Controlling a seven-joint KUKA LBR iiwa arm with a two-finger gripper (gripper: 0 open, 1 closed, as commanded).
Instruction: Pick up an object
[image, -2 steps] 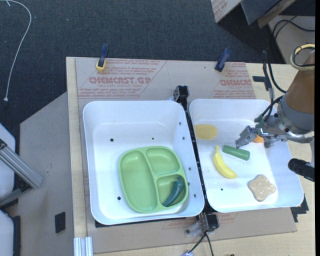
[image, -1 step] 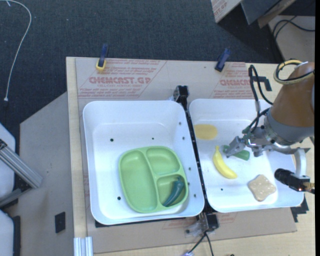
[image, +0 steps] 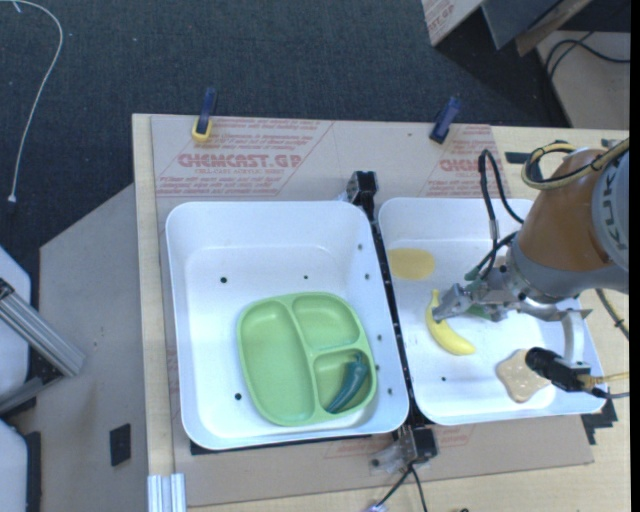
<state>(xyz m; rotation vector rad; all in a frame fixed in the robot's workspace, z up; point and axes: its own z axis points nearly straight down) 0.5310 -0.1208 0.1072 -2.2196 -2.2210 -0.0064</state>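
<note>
Bench top (image: 250, 160) is protective-film sheet under two white bins, blue clamps at its back edge, dark carpet around. Left bin (image: 200, 250): one green divided plate (image: 285, 360) holding one teal piece (image: 350, 385). Right bin (image: 470, 400): one banana (image: 448, 335), one yellow disc (image: 412, 263), one tan toast piece (image: 518, 378); gripper (image: 455, 305) sits just above the banana's upper end, finger spread cannot be judged, nothing visibly held.

Red print reading "CHEMCAST GP" stands on the brown paper-faced board (image: 250, 160) that lies under the two bins, in the upper middle of the frame; smaller red lines above and below it are too fine to read. The same red print recurs at the board's upper right, cut off by the arm. Black letters "KU" show on the grey arm casing (image: 618, 205) at the right edge.
</note>
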